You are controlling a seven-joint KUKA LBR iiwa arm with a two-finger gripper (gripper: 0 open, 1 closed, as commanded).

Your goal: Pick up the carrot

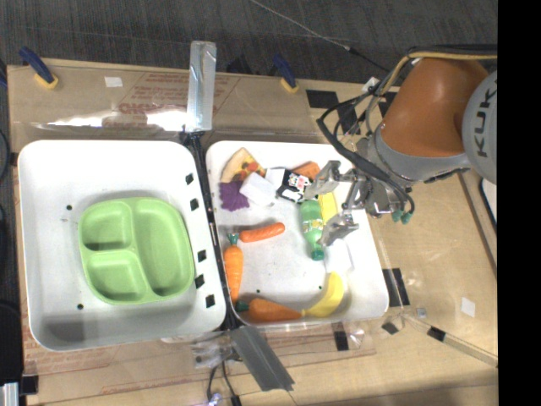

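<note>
The arm reached in from the right, its orange band [427, 108] sitting above the wrist, and the tool [332, 201] hung over the right side of the right bin [287, 290]. Its two fingers [328, 176] were spread apart, one near the top of a green bottle [313, 222] and the other lower down by the bottle's foot, with nothing pinched between them.

The right bin held several things. A carrot [262, 233] lay near the middle of the bin floor, slanted slightly, well clear of the tool to its left. A second carrot [233, 265] lay lengthwise against the bin's left wall, its green stub pointing up, and a third carrot [270, 311] rested along the near wall. Just beside that third one curved a banana [332, 296], touching it at the near right corner. Up at the far end sat a pizza slice [239, 163], a purple toy [230, 195] (its exact kind could not be told), a white card [258, 190] and a small black-and-white packet [293, 183]. An orange piece [307, 169] lay just behind the packet, partly hidden by the tool.

The left bin [51, 167] carried a green divided plate [135, 249] with three compartments, set near its middle. Both bins sat side by side on the cardboard-covered surface [439, 269].
</note>
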